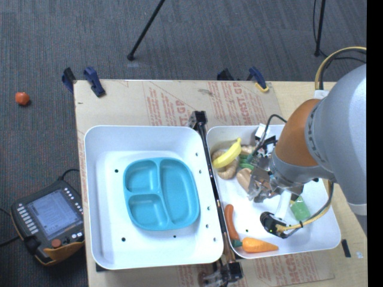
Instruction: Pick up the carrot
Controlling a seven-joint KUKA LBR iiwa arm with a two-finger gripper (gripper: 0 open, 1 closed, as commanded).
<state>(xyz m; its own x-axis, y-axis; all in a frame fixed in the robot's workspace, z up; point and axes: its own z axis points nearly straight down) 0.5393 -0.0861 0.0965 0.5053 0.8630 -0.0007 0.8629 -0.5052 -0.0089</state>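
Below the fingers (261, 187), whose state I cannot tell, the carrot (259, 245) lies apart; surface (149, 103) over grey carpet (48, 40).

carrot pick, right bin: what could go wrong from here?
1. Two orange, carrot-like pieces lie close together: one at the front edge of the right bin, a slimmer one by its left wall. The wrong one could get grabbed.
2. The gripper sits above both, beside the banana and other toy food, so a descent here likely misses.
3. Both lie near walls; the gripper may hit the rim.
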